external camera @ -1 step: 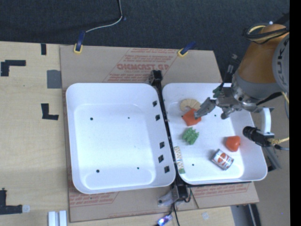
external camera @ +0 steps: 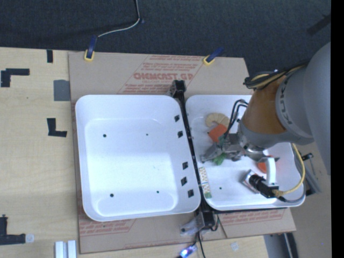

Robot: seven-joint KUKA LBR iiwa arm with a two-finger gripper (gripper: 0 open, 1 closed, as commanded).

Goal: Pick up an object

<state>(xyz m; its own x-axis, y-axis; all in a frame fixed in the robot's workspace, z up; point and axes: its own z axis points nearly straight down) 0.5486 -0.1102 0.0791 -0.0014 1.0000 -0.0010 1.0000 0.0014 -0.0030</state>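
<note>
An orange object [external camera: 217, 131] and a tan, rounded object [external camera: 216, 119] lie in the right bin [external camera: 236, 198]; the tool [external camera: 215, 156] hovers nearby, its state unclear.

We see the grey arm [external camera: 309, 98] reaching in from the right, its orange band [external camera: 262, 113] sitting just above the wrist. It bends down and leftward, ending in the gripper [external camera: 214, 156], which points left and sits low.
</note>
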